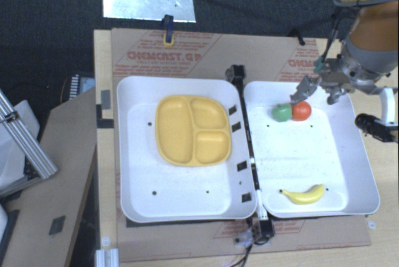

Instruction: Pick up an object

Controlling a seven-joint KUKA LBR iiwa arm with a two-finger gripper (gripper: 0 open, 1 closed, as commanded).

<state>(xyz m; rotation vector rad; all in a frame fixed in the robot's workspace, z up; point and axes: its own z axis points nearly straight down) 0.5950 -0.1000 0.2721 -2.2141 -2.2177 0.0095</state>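
Camera view, from above and at a slant:

Arm: you see the grey arm (374, 35) with its orange band coming in from the right, over the far right corner of the right bin.

Pincer: the pincer (303, 90) hangs at the far edge of the right bin, just above the two small round things. You cannot tell from here if it is open or closed, and nothing is seen between its tips.

Right bin: the right bin (349, 160) is white and shallow. It holds three things.

Green ball: the green ball (282, 112) lies in the far part of the right bin, touching the red one on its left side.

Red ball: the red ball (302, 111) lies just under the pincer tip. If they touch, you cannot tell.

Banana: the yellow banana (303, 194) lies in the near part of the right bin, well apart from the two balls and from the pincer.

Left bin: the left bin (134, 153) is white too and stands beside the right one, edge to edge.

Plate: a yellow plate (192, 130) with three compartments lies in the middle of the left bin.

Tabletop: both bins rest on a brown board (206, 53) with red letters, which lies on the tabletop.
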